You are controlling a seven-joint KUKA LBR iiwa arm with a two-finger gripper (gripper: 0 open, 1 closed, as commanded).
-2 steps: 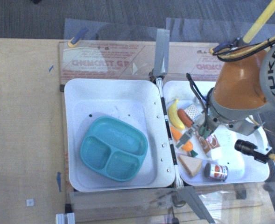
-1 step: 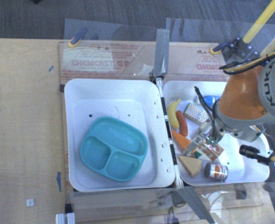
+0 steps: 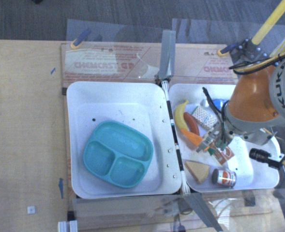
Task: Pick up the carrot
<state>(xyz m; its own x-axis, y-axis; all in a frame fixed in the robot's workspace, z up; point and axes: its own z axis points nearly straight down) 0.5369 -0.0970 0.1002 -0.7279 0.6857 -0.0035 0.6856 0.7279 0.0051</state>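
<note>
While the small orange tapered carrot [image 3: 191, 138] lies in the right white bin [image 3: 265, 178], just beside a red sausage [image 3: 191, 123], the gripper [image 3: 214, 144] hangs at its tip; finger spread: cannot tell.

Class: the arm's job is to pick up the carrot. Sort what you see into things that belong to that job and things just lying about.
Belongs to the job:
carrot
gripper
right bin

Just lying about:
banana
red sausage
wedge of bread
small can
teal divided plate
left bin
</note>
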